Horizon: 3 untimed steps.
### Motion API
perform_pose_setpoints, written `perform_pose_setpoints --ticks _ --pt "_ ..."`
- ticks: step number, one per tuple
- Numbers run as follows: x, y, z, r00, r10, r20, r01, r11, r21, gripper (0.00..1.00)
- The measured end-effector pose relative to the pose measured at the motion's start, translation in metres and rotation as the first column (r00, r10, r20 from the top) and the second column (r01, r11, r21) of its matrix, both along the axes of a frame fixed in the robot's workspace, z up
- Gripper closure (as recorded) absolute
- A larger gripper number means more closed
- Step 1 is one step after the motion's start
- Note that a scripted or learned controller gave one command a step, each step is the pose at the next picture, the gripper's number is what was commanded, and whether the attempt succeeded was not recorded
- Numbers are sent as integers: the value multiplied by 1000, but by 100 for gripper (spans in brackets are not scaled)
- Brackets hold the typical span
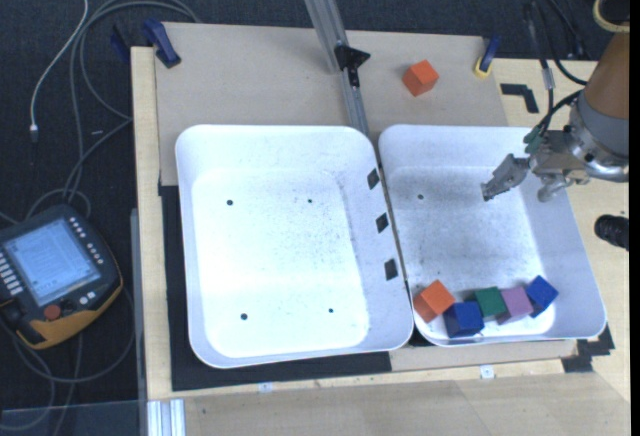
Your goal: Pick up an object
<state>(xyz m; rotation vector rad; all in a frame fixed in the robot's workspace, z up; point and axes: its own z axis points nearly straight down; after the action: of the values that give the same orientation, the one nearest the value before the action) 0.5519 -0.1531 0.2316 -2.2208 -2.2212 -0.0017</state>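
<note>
Open, bare pincer (523, 180) above right bin (470, 244)

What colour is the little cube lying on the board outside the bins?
Orange: the cube shows plainly in the camera view.

Five blocks huddle along the right bin's near edge: orange block (434, 298), dark blue block (463, 318), green block (490, 303), pink block (516, 302), blue block (541, 293). Another orange cube (421, 77) sits alone on the bench behind the bins.
</note>
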Motion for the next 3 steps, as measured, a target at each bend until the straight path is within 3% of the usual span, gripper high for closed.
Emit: perform_pose_setpoints --ticks 1,2,3 --pt "-41 -36 81 1000 -4 9 4 1000 -6 0" --pt "-40 -33 88 1000 1 6 -1 1000 -4 100" --pt "19 30 31 1000 8 -5 -8 1000 3 100"
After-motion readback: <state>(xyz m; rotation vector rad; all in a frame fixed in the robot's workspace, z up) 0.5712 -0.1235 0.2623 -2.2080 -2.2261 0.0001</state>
